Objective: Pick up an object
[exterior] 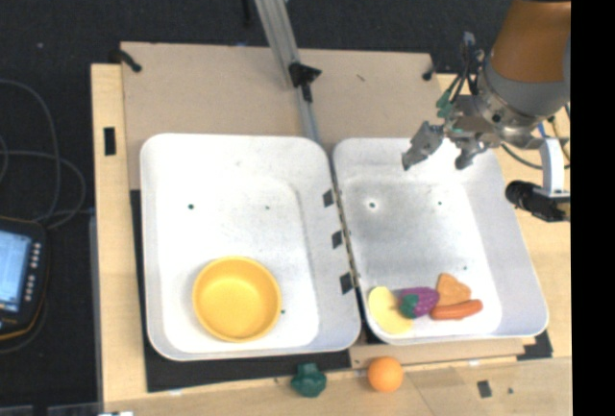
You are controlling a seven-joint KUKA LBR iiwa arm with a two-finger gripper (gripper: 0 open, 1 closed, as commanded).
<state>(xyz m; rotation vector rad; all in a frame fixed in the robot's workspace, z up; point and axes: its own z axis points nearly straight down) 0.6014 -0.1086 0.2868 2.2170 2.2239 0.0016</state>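
The tabletop (221, 83) is a tan board that carries two shallow white bins side by side; its left and lower edges are partly cut off by dark matting and the picture border. A slanted metal rail (274, 15) crosses the board from the top edge down to the gap between the bins.

The left bin (231, 183) holds a yellow bowl (236, 298) near its lower edge, upright, with the open side up.

The right bin (423, 222) holds a small cluster of items in its lower corner. A pale yellow piece (385, 309) lies at the left, a purple-and-green piece (417, 302) touches it, and an orange wedge (453, 288) sits behind an orange-red carrot-like piece (457, 311). The items overlap, so their exact shapes are hard to make out.

The arm (531, 30) enters from the right; its upper part is cut off by the picture edge. The claw (442, 153) hangs over the upper edge of the right bin, well apart from the cluster. Its two fingers stand spread wide with nothing between them.

On the tabletop's front strip, outside the bins, lie an orange ball (384, 374) and a dark green object (308, 380), whose form is too small to tell.
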